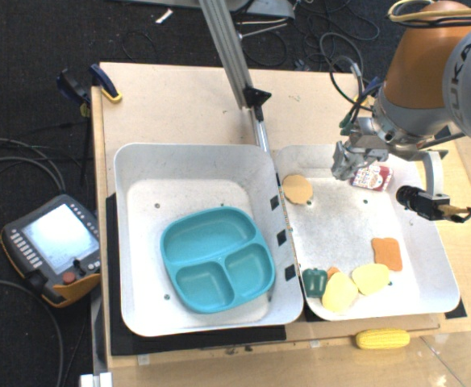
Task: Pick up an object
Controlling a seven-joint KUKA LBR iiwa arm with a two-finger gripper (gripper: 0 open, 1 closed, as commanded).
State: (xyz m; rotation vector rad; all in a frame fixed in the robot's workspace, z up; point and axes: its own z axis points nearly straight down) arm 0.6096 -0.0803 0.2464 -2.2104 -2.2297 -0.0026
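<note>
At the bench's near edge, a toy corn cob (382, 339) lies outside the bins, at 5 o'clock. Inside the right bin (429, 285), a green pepper (314, 280), two yellow pieces (355, 285) and an orange slab (387, 252) cluster near its front wall, probably where they slid. At 1 o'clock the gripper (348, 162) hangs beside a red-and-white packet (372, 177), the likeliest target; its finger state cannot be told, and the packet's print is unreadable.

The arm (441, 63) is cut off by the frame's right edge. The red-and-white packet (373, 176) is partly hidden behind the gripper (347, 166).
</note>
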